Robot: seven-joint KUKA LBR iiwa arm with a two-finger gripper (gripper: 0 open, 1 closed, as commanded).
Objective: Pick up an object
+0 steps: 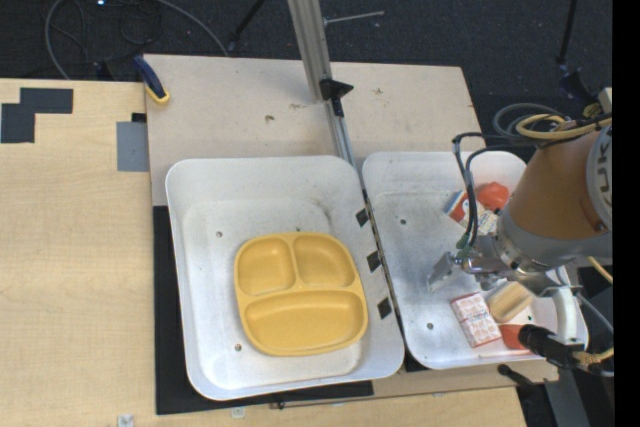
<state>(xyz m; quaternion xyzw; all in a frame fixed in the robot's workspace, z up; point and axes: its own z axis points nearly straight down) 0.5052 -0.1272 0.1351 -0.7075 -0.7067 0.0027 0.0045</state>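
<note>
**Arm low over right bin; finger state undetermined**

Nearest, at the near edge of the right bin (420,335), lies a flat card-like packet (474,320) with red-and-white print, beside a tan block-shaped item (508,301) and a red piece (515,339) partly covered by the arm's hardware. All three sit in the bin's near right corner, close together.

In the left bin (200,215) rests a yellow plastic tray (299,293), rounded, smooth, divided into three compartments, lying flat toward the near side.

The gripper (447,271) is low over the middle of the right bin, just left of the packet group. Its metal tips are blurred against the bin floor; whether they are parted or closed cannot be told, and nothing is seen between them. The orange band (550,190) and grey wrist screen much of the bin's right side.

Farther, a red-and-white object (488,196) lies partly hidden behind cabling. Beyond the bins, an aluminium extrusion post (308,25) rises from the bare board.
</note>
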